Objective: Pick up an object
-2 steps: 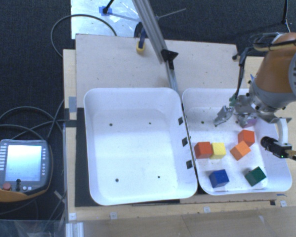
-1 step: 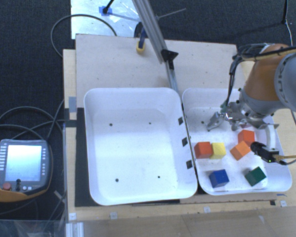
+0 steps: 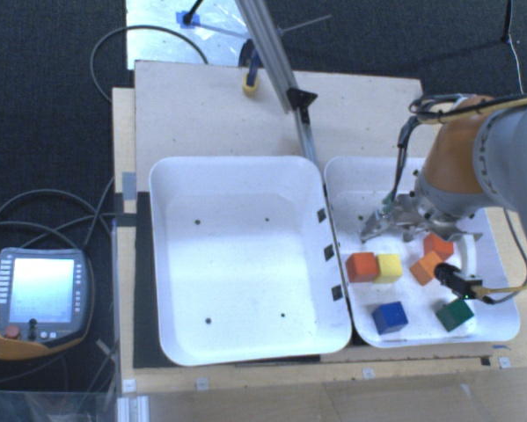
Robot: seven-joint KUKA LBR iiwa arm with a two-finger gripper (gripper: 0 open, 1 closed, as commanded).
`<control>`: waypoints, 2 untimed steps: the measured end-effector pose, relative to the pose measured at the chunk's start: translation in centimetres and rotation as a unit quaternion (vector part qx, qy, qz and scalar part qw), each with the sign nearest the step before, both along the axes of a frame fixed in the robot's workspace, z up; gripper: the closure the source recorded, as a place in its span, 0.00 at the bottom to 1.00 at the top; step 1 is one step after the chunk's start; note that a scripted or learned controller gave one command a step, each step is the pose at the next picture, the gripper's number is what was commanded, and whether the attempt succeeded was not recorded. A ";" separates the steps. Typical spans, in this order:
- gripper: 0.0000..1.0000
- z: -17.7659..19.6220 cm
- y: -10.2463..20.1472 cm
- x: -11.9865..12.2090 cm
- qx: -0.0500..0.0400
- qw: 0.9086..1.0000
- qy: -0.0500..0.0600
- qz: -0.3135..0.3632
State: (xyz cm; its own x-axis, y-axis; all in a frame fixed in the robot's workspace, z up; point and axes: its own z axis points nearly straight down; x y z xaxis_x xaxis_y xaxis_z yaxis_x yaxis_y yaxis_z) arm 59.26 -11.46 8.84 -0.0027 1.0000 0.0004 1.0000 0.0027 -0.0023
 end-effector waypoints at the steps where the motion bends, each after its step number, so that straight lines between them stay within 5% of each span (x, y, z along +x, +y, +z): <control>1: 1.00 1.4 -0.1 0.2 -0.001 1.000 -0.003 0.001; 2: 1.00 7.8 0.2 0.2 -0.001 1.000 -0.005 0.001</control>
